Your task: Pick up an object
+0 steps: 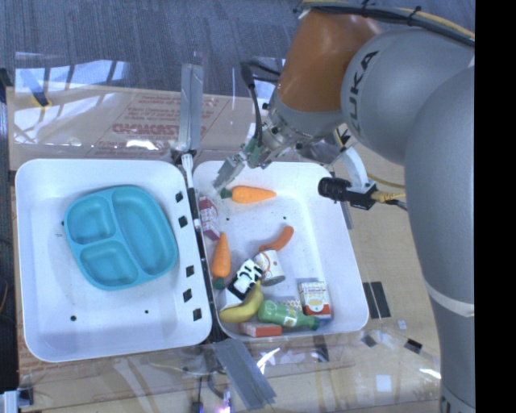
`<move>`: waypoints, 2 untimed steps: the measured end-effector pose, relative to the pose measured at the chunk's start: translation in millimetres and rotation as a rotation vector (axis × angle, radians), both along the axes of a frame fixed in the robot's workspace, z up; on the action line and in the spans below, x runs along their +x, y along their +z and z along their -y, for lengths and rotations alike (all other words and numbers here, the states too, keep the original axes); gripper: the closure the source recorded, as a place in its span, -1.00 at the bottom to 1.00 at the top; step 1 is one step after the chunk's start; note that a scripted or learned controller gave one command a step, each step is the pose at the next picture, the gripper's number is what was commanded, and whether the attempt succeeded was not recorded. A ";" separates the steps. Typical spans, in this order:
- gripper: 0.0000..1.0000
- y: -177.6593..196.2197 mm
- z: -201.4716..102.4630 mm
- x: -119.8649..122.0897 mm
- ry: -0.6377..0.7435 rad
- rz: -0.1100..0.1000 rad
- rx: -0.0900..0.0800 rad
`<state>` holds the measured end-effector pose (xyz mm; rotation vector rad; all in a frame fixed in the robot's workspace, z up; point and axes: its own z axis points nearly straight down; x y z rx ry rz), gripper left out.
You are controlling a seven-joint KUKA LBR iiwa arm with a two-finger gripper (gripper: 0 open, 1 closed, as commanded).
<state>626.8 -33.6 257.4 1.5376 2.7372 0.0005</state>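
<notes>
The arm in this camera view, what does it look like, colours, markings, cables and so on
The arm is bulky, rounded and grey, with an orange band above the wrist and dark KUKA lettering on the shell. Black and yellow cables run over the top. Its small metallic gripper ends in thin fingers.

Single fixed camera above bench point(387, 266), looking down at slant. Both white bins in frame side by side: left bin point(32, 266) toward left edge, right bin point(343, 266) near centre. Far side of bench toward top of frame, near side toward bottom. Arm point(419, 105) enters from right, close to lens, bulking large over upper right. Moderate distance: small items in bins readable individually.
</notes>
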 end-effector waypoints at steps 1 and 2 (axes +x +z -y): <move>-1.00 -66.5 -52.6 -2.7 -0.158 -0.005 0.000; -1.00 -25.5 -106.8 29.7 -0.330 -0.001 0.000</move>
